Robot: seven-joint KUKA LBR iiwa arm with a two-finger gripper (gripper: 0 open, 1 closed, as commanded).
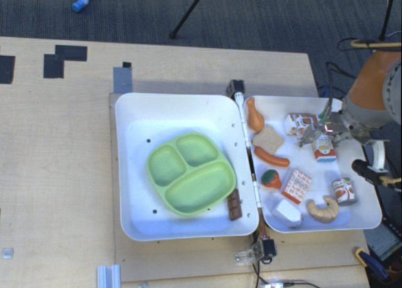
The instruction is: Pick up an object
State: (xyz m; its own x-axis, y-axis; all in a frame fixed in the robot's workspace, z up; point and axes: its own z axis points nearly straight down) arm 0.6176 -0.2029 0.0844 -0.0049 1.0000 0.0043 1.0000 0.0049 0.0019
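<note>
My tool [312, 135] hangs over the right bin [370, 221], at 3 o'clock from the carton [301, 122]. Can't tell if it's clenched or released. It could clip that carton or the box [323, 149] and miss both.

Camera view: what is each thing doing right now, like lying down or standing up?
Green plate: flat in the left bin, nothing on it.
Sausage: lying slantwise in the right bin.
Bread slice: flat, above the sausage.
Croissant: lying near the bin's front.
Can: tipped on its side.
Gripper: low over the cartons.
</note>
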